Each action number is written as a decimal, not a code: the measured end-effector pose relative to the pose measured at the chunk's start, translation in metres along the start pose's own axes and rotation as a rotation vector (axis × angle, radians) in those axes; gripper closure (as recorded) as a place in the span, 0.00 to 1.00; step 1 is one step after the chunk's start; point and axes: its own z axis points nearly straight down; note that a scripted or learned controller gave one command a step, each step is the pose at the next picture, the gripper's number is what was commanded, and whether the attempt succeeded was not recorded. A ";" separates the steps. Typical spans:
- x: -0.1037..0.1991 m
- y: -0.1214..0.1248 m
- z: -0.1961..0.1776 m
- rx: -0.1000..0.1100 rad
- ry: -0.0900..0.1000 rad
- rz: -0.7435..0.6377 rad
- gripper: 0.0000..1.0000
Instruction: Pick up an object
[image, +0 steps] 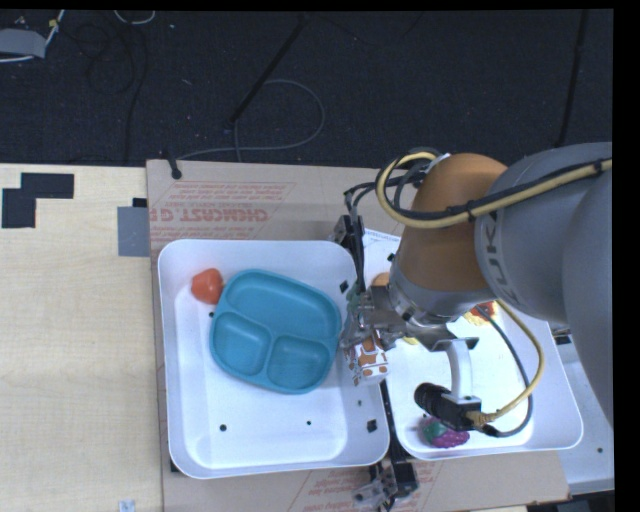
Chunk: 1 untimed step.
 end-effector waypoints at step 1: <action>0.055 0.002 -0.018 -0.002 0.000 0.000 1.00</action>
